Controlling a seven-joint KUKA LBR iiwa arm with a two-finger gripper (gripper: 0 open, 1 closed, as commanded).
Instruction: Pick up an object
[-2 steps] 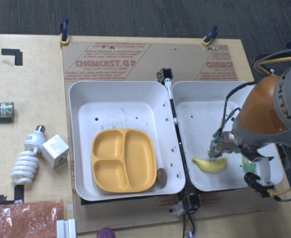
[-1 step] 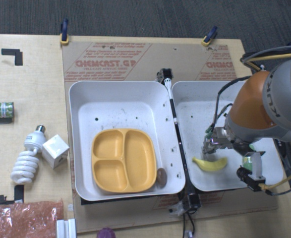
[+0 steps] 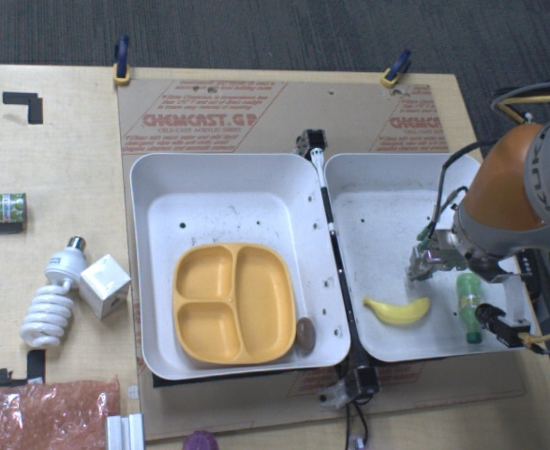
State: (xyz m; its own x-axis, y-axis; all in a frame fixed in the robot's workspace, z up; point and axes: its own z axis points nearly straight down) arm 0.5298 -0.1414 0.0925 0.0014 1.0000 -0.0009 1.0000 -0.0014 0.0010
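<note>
In the right bin (image 3: 378,204) lie a yellow banana (image 3: 398,310) near the front wall and a green bottle (image 3: 468,306) toward the right side. My gripper (image 3: 427,262) hangs low in this bin, just above and right of the banana and left of the bottle. Nothing shows between its fingers. The orange band of the arm (image 3: 504,190) rises behind it to the right.
The left bin (image 3: 162,195) holds a yellow divided plate (image 3: 234,302) with a small brown object (image 3: 305,335) at its right edge. Left of the bins on the bench lie a spiral light bulb (image 3: 52,293), a white cube (image 3: 104,285) and a green can (image 3: 5,210).
</note>
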